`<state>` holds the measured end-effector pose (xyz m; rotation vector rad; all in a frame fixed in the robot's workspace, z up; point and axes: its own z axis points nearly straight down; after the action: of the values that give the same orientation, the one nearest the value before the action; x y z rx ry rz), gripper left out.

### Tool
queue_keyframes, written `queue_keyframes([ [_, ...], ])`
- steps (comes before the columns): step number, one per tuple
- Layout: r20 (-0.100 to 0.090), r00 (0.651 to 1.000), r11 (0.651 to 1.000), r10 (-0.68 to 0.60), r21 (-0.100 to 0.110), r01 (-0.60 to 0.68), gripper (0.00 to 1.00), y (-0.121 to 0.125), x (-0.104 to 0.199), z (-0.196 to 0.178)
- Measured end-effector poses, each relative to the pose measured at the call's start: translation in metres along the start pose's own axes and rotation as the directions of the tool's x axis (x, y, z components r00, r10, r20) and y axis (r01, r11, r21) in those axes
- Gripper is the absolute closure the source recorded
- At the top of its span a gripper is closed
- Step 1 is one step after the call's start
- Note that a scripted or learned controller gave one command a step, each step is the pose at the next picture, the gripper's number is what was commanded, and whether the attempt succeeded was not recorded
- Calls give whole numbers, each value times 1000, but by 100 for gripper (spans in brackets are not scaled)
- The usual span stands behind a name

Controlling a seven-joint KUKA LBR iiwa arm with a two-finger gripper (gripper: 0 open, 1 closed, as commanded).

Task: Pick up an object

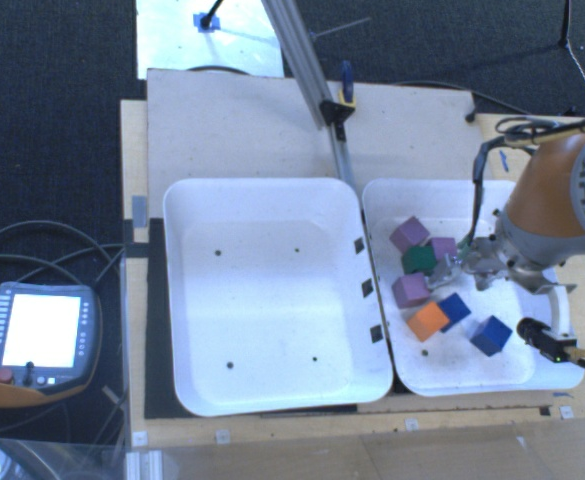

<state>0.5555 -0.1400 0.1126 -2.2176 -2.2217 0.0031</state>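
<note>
1. the gripper (450, 265) sits low in the right bin (452, 378), at the end of the grey arm (562, 193) that reaches in from the right with its orange band above the wrist.
2. its tips are in among the blocks, right by the green block (419, 259); whether they are spread or closed, and whether anything sits between them, i cannot tell from this slanted look.
3. the green block lies near the middle of the right bin, touching or nearly touching a purple block (409, 234) just behind it.
4. a second purple block (410, 290) lies in front of the green one, toward the near wall.
5. a small pinkish-purple block (442, 247) shows just beside the gripper, partly hidden by it.
6. an orange block (428, 320) lies in front of the second purple block, touching a blue block (454, 309) on its right.
7. another blue block (491, 335) lies apart from those, nearer the right bin's front right corner.
8. the left bin (187, 268) stands beside the right one, their walls touching.
9. a teach pendant (37, 343) with a bright screen lies off the bench to the left, on the dark floor.
</note>
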Motion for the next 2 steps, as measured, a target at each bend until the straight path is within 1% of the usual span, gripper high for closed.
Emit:
queue_keyframes([
  [1, 1, 1000, 1000, -3, -5, 3, 100, 1, 0, -14],
  [2, 3, 1000, 1000, -2, -10, 2, 100, 10, -8, -67],
])
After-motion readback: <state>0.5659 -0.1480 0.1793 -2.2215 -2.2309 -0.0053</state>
